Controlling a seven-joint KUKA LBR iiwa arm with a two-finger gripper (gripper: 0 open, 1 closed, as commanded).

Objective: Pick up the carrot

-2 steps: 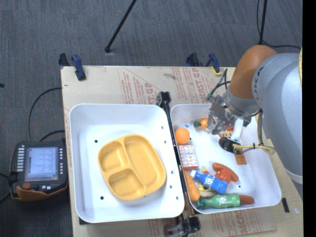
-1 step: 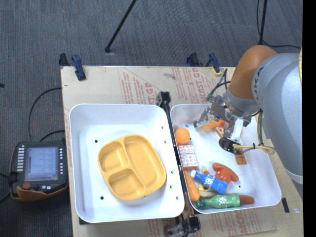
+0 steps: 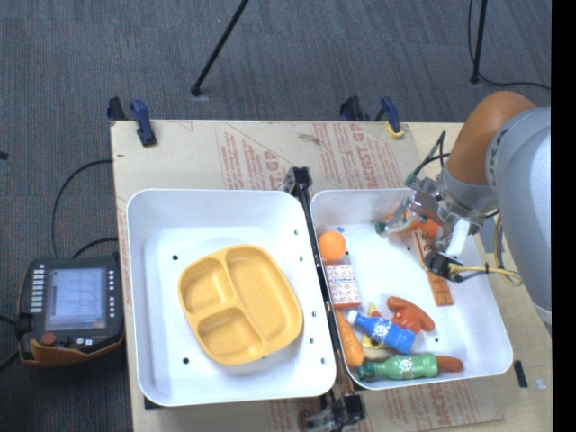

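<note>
The carrot [image 3: 349,339] is a slim orange piece lying lengthwise against the left wall of the right bin [image 3: 500,331], near its front corner, partly under the blue bottle [image 3: 385,331]. My gripper [image 3: 407,222] hangs over the back right part of the same bin, well away from the carrot. A small orange shape shows beside the gripper, and I cannot make out what it is.
The right bin also holds an orange ball [image 3: 332,244], a red-and-white packet [image 3: 342,284], a red toy [image 3: 409,314], a green bottle [image 3: 404,365] and a small red pepper [image 3: 450,364]. A yellow divided plate [image 3: 240,304] lies in the left bin [image 3: 144,241]. A teach pendant [image 3: 70,309] sits far left.
</note>
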